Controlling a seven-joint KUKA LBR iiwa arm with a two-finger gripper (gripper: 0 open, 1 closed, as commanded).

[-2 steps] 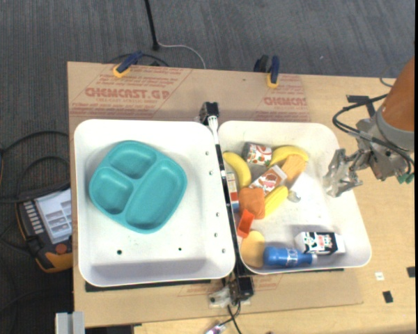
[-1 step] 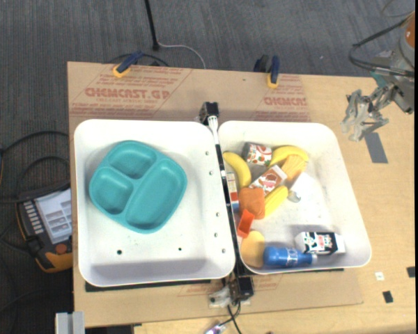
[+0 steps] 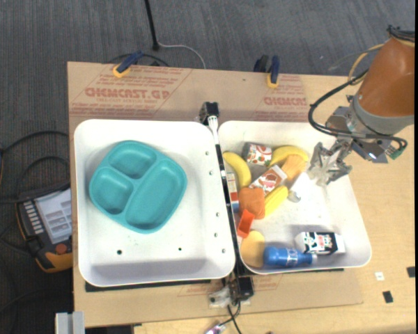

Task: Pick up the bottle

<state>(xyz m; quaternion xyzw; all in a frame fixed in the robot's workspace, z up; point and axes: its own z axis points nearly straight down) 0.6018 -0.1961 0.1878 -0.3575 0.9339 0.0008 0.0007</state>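
While the blue plastic bottle (image 3: pixel 287 257) lies at the right bin's near edge | metal claw (image 3: pixel 329 164) hovers well apart | grip state: cannot tell

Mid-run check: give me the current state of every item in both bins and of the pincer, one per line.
Blue bottle: lying on its side, near edge of right bin, not held.
Milk carton: lying flat beside the bottle.
Bananas: lying among the pile at the bin's left.
Orange block: resting in the pile.
Teal plate: flat in left bin, compartments bare.
Pincer: over the right bin's far side, away from the bottle.
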